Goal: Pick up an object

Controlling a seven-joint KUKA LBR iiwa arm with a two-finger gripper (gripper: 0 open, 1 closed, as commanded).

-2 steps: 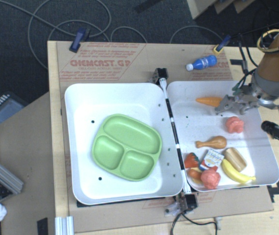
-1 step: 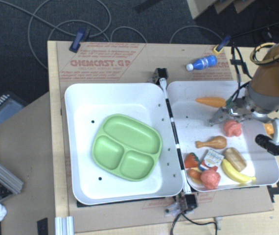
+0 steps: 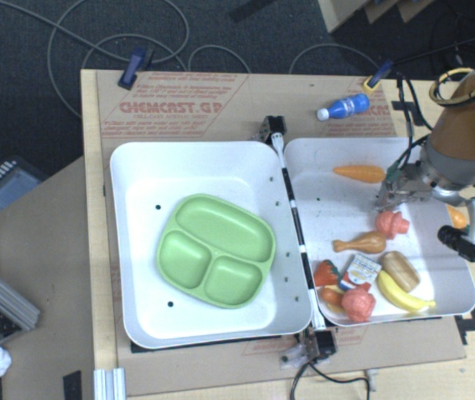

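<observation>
A green divided plate [image 3: 215, 250] with three compartments lies in the left white bin [image 3: 137, 173]. Beyond the bins, a blue bottle [image 3: 344, 107] lies on its side on the brown board [image 3: 171, 102], and grey cables [image 3: 96, 23] loop over the dark floor.

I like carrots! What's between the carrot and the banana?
In the camera view, between the carrot and banana lie a pink toy, a drumstick and a bread roll.

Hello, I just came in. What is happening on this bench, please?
A grey robot arm reaches from the right into the right bin, which holds toy food. Its gripper hangs just above a pink toy, between a carrot and a chicken leg. The left bin holds a green plate.
</observation>
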